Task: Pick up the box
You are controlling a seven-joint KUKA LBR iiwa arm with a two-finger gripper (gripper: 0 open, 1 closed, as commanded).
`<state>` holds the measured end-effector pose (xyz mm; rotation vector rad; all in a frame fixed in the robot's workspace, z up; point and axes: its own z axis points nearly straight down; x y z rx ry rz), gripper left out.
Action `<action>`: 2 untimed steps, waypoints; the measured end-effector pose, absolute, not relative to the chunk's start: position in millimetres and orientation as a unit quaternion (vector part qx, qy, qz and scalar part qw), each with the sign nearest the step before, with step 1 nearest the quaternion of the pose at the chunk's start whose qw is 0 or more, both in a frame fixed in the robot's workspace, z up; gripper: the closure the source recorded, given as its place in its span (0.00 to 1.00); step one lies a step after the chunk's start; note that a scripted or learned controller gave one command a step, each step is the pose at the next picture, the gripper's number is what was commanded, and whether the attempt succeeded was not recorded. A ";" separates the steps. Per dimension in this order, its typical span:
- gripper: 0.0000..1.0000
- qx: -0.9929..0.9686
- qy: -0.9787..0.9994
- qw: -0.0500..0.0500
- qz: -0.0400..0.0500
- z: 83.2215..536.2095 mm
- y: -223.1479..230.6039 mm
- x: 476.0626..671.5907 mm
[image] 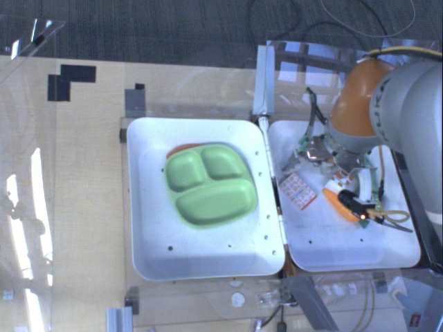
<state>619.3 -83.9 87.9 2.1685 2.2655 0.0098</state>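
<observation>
Single fixed camera, mounted above the worktop (83, 185), looking down at a slant from moderate height. Both white bins (138, 206) are in frame; dark floor (173, 9) lies along the top edge.

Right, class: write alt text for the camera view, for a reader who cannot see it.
A grey robot arm reaches from the right over the right white bin, above a small patterned box and an orange tool. In the left white bin lies a green divided tray.
</observation>
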 end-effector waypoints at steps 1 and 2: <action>0.00 0.690 0.724 0.004 0.004 89.0 -91.9 537.7; 0.00 0.709 0.705 0.006 0.006 89.6 -83.1 497.1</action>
